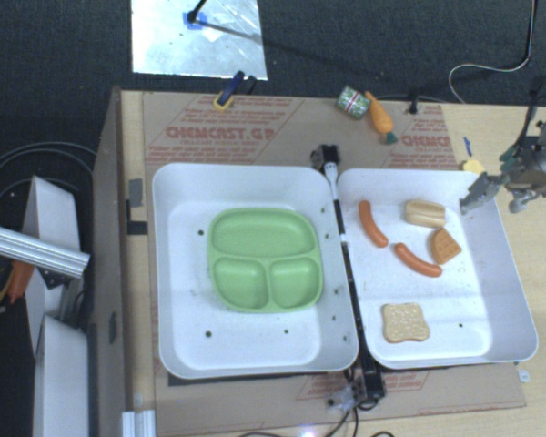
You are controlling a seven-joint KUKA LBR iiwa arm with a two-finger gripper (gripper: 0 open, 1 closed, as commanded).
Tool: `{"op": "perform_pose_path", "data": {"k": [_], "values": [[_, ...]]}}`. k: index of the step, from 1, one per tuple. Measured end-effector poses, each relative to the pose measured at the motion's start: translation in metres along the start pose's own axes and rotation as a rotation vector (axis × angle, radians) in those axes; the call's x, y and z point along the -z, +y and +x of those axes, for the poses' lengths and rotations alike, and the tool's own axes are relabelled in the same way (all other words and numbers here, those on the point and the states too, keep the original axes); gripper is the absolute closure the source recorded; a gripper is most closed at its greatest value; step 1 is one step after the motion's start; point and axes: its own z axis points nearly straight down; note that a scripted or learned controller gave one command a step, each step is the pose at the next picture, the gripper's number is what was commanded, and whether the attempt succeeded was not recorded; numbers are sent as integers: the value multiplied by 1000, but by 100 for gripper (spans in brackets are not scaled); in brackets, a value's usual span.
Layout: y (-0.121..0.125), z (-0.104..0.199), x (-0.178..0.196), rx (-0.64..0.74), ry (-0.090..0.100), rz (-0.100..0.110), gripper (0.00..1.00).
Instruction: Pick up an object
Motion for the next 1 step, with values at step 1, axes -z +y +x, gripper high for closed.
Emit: {"op": "perform_pose_path", "data": {"k": [1], "values": [[20,16,-174,2,-1,-9,0]]}}
